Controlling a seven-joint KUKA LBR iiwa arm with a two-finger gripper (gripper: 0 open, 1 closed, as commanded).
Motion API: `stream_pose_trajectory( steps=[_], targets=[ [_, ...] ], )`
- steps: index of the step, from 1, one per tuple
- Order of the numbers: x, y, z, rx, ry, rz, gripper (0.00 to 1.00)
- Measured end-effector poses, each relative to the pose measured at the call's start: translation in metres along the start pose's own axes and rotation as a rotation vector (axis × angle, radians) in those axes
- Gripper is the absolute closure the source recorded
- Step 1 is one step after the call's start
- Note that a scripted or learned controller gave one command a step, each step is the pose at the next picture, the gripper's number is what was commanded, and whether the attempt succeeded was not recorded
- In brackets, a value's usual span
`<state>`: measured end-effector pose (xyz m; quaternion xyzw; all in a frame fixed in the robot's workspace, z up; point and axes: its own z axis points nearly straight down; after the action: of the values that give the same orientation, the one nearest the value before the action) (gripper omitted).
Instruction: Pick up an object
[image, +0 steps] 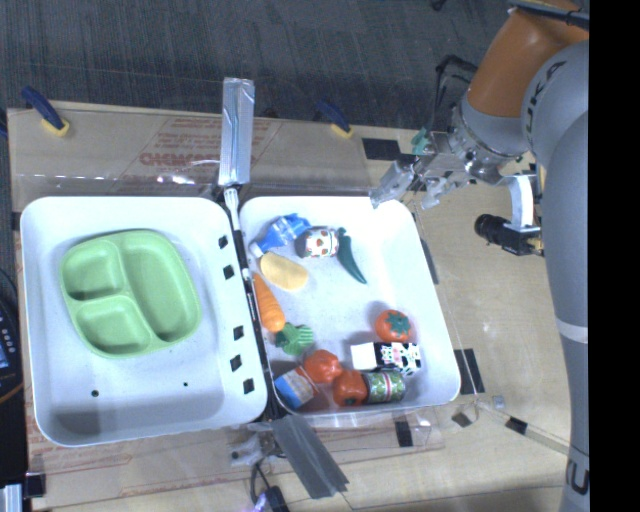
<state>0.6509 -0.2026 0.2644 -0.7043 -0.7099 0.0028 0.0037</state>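
We see the gripper (410, 190) hanging over the far right corner of the right bin (425, 300), its 2 fingers spread apart with nothing between them. The grey arm (565, 150) with its orange band reaches in from the right.

The objects to pick lie in the right bin. Near the far left sit a blue-and-white wrapped item (281, 232) and a small round white piece with a painted face (319, 242), with a dark green pepper (350, 258) just right of it. A pale yellow, oval toy (284, 271) lies nearer, and an orange carrot with a green leafy top (271, 308) runs along the left wall. At the right is a red tomato with a green stalk (393, 325). Along the near edge cluster a black-and-white patterned carton (386, 356), a green-labelled can (384, 386), 2 red round toys (335, 378) and a blue-labelled can (294, 389), packed touching.

The left bin (40, 300) holds a green divided plate (127, 292) with 3 compartments.
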Motion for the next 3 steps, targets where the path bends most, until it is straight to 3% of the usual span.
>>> stream_pose_trajectory(
  steps=[1,2,3],
  targets=[
    [0.041,-0.089,0.1,-0.001,-0.001,0.002,0.0],
    [-0.007,-0.087,0.175,-0.005,0.001,0.08,0.0],
    [0.035,-0.084,0.176,-0.003,0.001,0.05,0.0]
  ],
)
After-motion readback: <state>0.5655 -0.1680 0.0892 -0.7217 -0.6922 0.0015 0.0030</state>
